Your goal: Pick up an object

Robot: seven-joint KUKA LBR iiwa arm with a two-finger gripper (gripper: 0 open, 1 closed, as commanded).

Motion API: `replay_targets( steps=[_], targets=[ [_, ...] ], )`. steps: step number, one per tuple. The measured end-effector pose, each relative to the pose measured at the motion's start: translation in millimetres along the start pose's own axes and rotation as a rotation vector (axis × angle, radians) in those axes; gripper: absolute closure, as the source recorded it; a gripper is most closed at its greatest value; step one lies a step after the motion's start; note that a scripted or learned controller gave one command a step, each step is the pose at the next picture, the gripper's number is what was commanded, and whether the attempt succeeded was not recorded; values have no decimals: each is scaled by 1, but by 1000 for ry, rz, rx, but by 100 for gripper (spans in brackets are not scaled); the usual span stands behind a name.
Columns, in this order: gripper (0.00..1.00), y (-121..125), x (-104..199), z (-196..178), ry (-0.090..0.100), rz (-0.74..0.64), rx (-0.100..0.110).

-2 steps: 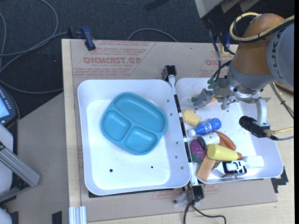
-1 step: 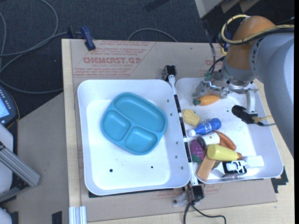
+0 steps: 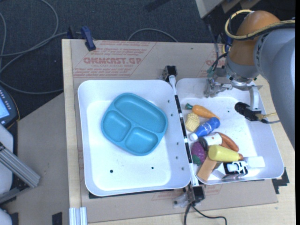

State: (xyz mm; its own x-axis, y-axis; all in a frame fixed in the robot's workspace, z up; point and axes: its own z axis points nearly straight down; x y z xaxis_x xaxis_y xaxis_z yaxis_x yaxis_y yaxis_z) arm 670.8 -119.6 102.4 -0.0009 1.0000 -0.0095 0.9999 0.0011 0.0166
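Observation:
My gripper [image 3: 217,89] hangs over the far left corner of the right bin [image 3: 267,139], above bare white floor. Whether anything is in it I cannot make out. A pile of small toys lies along the bin's left side, below and to the left of the gripper: an orange carrot [image 3: 204,110], a pale corn cob [image 3: 192,122], a blue bottle [image 3: 207,126], a purple piece [image 3: 198,150], a yellow piece [image 3: 222,153], a red-orange piece [image 3: 228,141], a tan block [image 3: 207,169] and a black-and-white item [image 3: 234,168].
The left bin [image 3: 93,168] holds a blue divided plate [image 3: 134,123] lying flat near its middle. A ridge with clamps [image 3: 180,125] separates the two bins. The grey arm [image 3: 276,55] comes in over the right bin's far right corner.

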Motion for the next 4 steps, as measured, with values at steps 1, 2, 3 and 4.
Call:
replay_targets(
  steps=[1, 2, 3, 4],
  targets=[
    [0, -1, 0, 1, 0, 0, 3],
    [0, -132, -41, 17, 12, 9, 26],
    [0, -25, -109, -175, -3, -1, -8],
    [0, -77, -77, -40, 15, 2, 30]
  ],
)
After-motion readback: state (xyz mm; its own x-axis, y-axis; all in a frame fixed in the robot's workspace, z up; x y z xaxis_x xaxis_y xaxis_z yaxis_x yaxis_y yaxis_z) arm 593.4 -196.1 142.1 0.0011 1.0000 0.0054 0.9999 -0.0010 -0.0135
